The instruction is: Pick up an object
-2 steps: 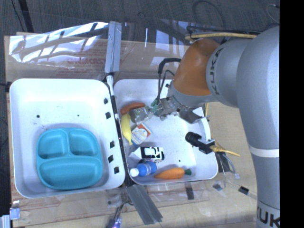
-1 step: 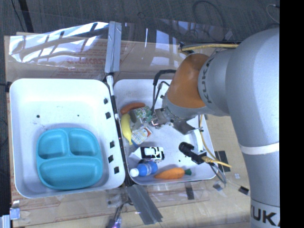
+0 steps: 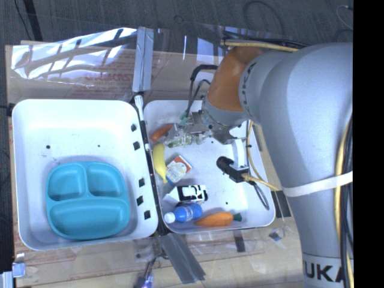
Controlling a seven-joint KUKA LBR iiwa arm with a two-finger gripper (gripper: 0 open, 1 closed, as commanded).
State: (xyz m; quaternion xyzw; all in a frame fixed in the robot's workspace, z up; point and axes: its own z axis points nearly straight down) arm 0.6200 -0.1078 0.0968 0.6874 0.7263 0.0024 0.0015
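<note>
In the camera view the right bin (image 3: 264, 212) holds several small objects. A yellow banana (image 3: 159, 162) lies along its left wall, with a small orange and white carton (image 3: 177, 168) beside it. Below them sit a black and white block (image 3: 192, 192), a blue bottle with a white cap (image 3: 185, 213) and an orange carrot (image 3: 213, 219). An orange piece (image 3: 160, 132) lies at the upper left. My gripper (image 3: 189, 134) hangs low over the bin's upper left part, above a small greenish cluttered item (image 3: 180, 140). The arm's wrist hides its fingertips.
The left bin (image 3: 36, 119) holds a blue three-compartment tray (image 3: 88, 200) at its lower middle. A black part (image 3: 231, 169) and cables from the arm hang over the right bin's right side. The grey arm covers the view's right portion.
</note>
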